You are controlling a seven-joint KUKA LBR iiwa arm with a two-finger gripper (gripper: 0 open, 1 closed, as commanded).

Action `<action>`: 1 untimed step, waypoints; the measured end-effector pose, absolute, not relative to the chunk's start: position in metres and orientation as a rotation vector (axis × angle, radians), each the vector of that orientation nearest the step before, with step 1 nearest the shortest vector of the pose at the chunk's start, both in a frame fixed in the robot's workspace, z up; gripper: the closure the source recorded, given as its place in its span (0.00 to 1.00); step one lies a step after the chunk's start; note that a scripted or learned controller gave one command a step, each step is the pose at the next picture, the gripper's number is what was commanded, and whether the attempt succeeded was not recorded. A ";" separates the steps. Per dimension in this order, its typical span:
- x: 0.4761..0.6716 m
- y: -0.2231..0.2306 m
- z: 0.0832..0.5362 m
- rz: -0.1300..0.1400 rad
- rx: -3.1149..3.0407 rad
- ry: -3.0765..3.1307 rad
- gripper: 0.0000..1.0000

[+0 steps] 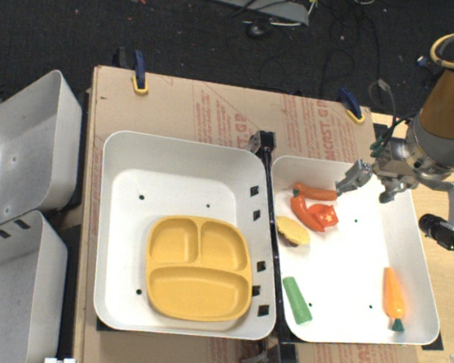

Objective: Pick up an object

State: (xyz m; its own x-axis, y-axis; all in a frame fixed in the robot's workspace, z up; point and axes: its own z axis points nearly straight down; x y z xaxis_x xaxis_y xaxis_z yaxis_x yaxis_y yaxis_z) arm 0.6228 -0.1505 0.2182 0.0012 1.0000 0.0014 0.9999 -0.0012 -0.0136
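Nearest, in the left bin (116, 203), lies a yellow plate (199, 268). In the right bin (359, 314) a green stick (296, 300) sits at 7 o'clock and a carrot (395, 294) at 4 o'clock. Farther back lie a yellow shell (293, 231), a red pepper (315, 216) and an orange sausage (315, 193), close together. The hand (371, 184) hangs wide open at 12 o'clock, holding nothing. I think it is still reaching. Next it must go down toward 9 o'clock over the sausage and squeeze.

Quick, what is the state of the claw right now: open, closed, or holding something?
Claw: open, holding nothing; it hangs above the far part of the right bin, near the red pepper.
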 end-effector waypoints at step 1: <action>0.625 -0.150 0.227 0.001 -2.220 -2.223 0.00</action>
State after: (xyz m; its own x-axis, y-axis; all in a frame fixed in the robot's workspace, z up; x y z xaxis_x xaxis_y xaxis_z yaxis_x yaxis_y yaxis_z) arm 0.6255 -0.1503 0.2268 -0.0011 1.0000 -0.0007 1.0000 0.0011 -0.0002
